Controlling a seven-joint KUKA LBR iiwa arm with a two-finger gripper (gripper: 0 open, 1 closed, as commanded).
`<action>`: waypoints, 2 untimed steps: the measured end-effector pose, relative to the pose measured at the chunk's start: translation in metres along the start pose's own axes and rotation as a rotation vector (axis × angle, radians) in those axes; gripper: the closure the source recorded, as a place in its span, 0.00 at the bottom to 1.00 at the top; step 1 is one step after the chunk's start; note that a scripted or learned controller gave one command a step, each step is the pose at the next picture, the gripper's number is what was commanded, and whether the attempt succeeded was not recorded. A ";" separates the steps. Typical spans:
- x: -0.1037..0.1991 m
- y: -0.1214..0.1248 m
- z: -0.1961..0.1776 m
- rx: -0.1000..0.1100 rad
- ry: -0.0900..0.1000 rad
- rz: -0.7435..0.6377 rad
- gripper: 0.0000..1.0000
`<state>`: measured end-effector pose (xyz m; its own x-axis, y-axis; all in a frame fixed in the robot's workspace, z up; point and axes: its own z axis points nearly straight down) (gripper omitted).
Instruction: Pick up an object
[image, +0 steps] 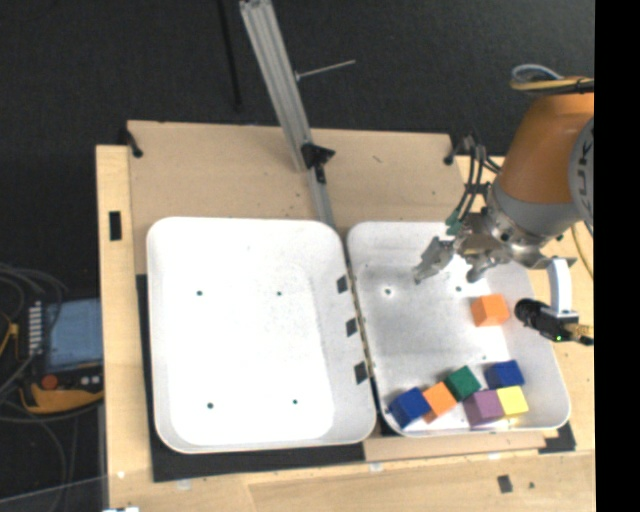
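**Two bins, one claw hanging unclenched over the right one**

We start with the counter (400, 160), a pale wooden board carrying both bins. Well off to the claw's left in the picture lies the left bin (250, 240), white and shallow. Directly beneath the claw sits the right bin (400, 330), touching the left one along its side.

The arm (545, 150), grey with its orange band, comes in from the right edge and ends above the right bin's upper part. Its claw (455, 258) hangs released, fingers spread apart, with nothing between them.

Nearest the claw, just to its lower right, we see an orange block (490, 310) lying alone on the bin floor. The other blocks cluster well below the claw along the bin's near edge: a blue block (409, 405), a second orange block (439, 398), a green block (462, 383), a purple block (485, 406), a yellow block (513, 401) and another blue block (505, 375) just above the yellow one.
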<state>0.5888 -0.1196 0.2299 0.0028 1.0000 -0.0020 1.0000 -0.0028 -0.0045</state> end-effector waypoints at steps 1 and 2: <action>-0.007 -0.002 0.062 0.001 0.000 -0.001 0.00; -0.011 0.007 0.114 -0.003 0.000 0.001 0.00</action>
<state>0.5954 -0.1314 0.1158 0.0039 1.0000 -0.0020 1.0000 -0.0039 -0.0017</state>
